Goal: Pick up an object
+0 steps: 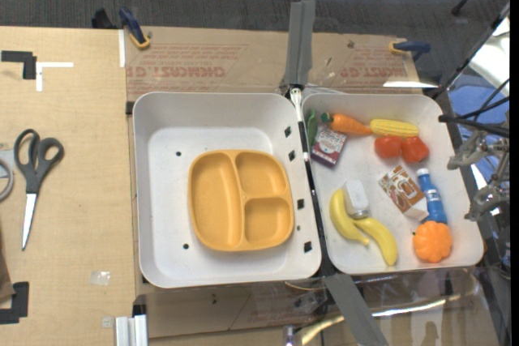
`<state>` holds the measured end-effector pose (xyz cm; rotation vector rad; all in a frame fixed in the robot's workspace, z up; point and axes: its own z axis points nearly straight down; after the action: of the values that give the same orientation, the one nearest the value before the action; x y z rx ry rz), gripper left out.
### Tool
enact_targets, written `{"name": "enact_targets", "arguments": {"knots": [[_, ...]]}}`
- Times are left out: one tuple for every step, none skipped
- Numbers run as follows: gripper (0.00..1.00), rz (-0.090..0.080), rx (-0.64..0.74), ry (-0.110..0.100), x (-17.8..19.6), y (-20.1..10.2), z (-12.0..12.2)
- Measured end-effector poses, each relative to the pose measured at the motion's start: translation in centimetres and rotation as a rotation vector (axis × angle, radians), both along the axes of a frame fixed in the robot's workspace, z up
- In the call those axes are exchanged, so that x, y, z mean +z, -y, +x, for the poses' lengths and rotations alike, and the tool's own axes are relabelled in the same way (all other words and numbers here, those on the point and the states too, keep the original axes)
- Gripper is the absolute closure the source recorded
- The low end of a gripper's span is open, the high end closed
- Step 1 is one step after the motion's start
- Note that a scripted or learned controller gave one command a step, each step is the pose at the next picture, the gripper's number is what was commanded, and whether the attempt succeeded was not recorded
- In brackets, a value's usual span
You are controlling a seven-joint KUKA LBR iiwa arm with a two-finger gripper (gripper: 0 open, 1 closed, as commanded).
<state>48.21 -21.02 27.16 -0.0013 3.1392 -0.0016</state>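
Note:
The right bin (pixel 462 255) holds several small items. A carrot (pixel 350 124) and a corn cob (pixel 394 127) lie along its far side, with two red tomatoes (pixel 401 147) just below them. A dark packet (pixel 328 146) rests by the left wall. Two bananas (pixel 365 228) lie at the front, and a small white block (pixel 356 196) touches them. A brown-and-white snack packet (pixel 401 189) and a blue-and-white tube (pixel 431 198) sit to the right, above an orange pumpkin (pixel 431 241). In the left bin (pixel 154 174) sits a yellow divided plate (pixel 241 198).
Scissors (pixel 32 166) lie on the wooden bench at far left. Cardboard (pixel 211 65) runs behind the bins, held by blue clamps (pixel 134 27). A metal wire frame (pixel 480 166) stands just past the right bin's right wall.

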Motion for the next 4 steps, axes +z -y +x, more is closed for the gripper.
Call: {"name": "enact_targets", "arguments": {"knots": [[0.0,-0.002,-0.232,0.011,-15.2,0.4,1.5],[0.0,-0.014,-0.318,0.045,-16.3,-2.4,0.7],[0.0,-0.008,-0.382,0.044,-16.4,-7.0,0.7],[0.0,-0.002,-0.449,0.036,-16.4,-10.7,6.0]]}}
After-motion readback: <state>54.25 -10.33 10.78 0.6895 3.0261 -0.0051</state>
